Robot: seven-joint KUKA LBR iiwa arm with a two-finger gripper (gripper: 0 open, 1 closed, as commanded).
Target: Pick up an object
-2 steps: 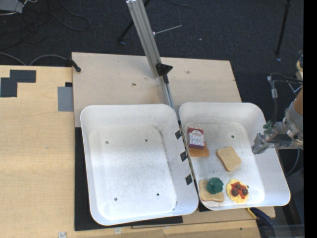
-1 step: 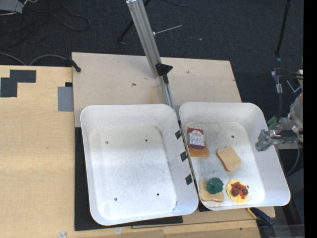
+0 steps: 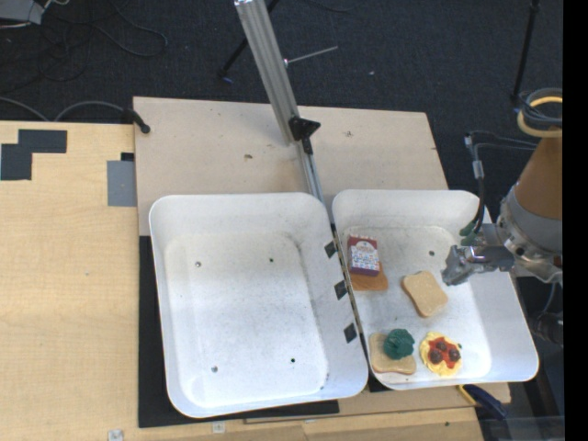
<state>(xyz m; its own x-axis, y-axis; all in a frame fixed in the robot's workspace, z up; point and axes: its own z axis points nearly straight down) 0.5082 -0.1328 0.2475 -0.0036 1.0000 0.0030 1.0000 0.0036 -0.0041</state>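
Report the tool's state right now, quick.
Tool: cannot be told; it hovers over the right bin, beside the bread slice, with nothing seen in it.

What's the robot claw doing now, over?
Claw low over right bin, nothing seen in it. Bread slice lies just beside it, loose. Nothing blocking; red packet, green toy off to the side.

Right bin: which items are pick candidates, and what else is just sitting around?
Job items, in the right bin:
red-labelled packet
bread slice
green piece on toast
yellow piece with red topping
gripper

Lying about:
left bin
metal rail
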